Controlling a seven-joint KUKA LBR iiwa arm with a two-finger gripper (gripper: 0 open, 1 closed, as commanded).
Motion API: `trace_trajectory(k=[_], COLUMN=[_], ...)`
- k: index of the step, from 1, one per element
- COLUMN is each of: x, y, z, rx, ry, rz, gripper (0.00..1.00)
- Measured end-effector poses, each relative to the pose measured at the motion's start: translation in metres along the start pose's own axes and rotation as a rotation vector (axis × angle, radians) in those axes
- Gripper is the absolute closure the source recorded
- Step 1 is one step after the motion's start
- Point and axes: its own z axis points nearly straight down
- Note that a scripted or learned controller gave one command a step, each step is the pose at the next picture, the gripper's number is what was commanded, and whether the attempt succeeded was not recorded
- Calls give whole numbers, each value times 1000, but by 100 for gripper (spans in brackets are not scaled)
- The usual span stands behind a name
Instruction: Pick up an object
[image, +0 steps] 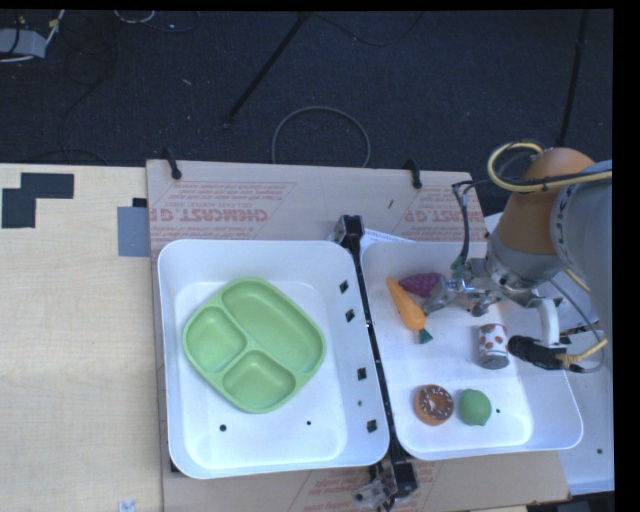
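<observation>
We're hovering the tool (452, 292) low over the purple toy (423, 284) beside the carrot (407, 305), lining up a grab; can't tell its state

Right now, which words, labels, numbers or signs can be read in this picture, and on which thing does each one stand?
Red printed lettering on the cardboard sheet behind the left bin: it stands upside down and is too blurred to read with certainty.
Red printing on the cardboard behind the right bin: partly covered, not readable.
Red printing on the cardboard's front edge, below the bins: too small to read.
Small can: red and white markings, no readable text.
</observation>
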Motion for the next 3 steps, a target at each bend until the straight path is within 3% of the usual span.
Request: trace_trajectory(k=[1, 3], x=[0, 13], y=[1, 13], z=[-13, -110], rx=[-3, -10], ry=[0, -2], rz=[-1, 2], gripper=[100, 100])
